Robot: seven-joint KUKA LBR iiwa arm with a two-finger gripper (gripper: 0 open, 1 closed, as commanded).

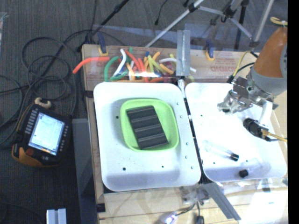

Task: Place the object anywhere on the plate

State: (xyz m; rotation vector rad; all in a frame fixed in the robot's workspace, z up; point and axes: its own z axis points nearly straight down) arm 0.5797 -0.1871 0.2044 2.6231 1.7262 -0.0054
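The dark ridged block (147, 127) already lies on the green plate (172, 110), well to the camera-left of the pincer (232, 104), whose state I cannot tell.

No text can be read with certainty. A strip of red lettering (227, 69) is printed on the pale board along the far edge of the tabletop (140, 204) — too blurred to be made out. A lit screen is carried by the handheld pendant (43, 135) on the floor — its contents cannot be deciphered.
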